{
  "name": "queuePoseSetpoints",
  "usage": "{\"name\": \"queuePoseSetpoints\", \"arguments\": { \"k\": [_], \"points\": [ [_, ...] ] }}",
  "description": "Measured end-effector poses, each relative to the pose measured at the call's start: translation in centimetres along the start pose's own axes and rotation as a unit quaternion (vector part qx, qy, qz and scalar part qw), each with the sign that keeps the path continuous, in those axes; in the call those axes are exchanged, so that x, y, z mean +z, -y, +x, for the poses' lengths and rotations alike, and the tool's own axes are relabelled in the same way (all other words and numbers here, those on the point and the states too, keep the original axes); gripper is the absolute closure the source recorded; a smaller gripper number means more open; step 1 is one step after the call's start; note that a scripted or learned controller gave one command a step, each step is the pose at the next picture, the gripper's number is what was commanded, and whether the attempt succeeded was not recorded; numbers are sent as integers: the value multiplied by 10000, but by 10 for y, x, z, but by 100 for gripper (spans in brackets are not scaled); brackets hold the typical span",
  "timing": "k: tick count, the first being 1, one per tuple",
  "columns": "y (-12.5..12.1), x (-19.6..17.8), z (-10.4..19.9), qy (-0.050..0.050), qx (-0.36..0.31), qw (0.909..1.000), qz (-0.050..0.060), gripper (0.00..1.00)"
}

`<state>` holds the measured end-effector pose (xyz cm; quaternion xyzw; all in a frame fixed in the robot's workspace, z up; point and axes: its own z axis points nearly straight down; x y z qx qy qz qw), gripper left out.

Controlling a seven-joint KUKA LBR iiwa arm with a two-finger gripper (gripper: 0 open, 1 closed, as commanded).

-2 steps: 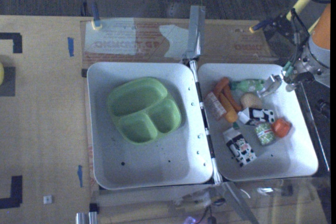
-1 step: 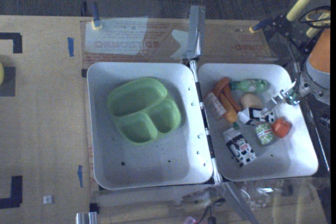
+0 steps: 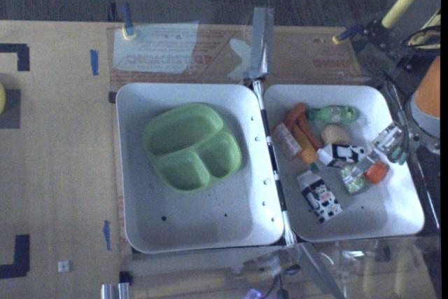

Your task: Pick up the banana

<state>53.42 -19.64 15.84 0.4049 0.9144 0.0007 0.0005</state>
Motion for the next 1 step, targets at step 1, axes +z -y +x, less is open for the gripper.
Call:
{"name": "queuePoseSetpoints", "arguments": {
  "k": [1],
  "points": [
    [-23, 39, 43, 147, -1263, 9919, -38, 0]
  ]
}}
